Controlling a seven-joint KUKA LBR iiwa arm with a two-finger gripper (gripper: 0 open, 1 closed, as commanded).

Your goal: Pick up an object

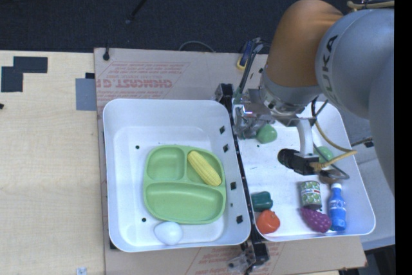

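Note:
My gripper hangs low over the far left corner of the right bin, close to the wall between the two bins. A small round green object lies right beside it, on its near right side; I cannot tell whether they touch. Further toward the front of that bin lie a dark green piece, an orange-red fruit, a small can, a purple bunch of grapes and a blue bottle.
The left bin holds a green divided plate with a yellow corn cob in its far right section, and a white egg-shaped object near the front wall. A pale green item lies at the right bin's right side.

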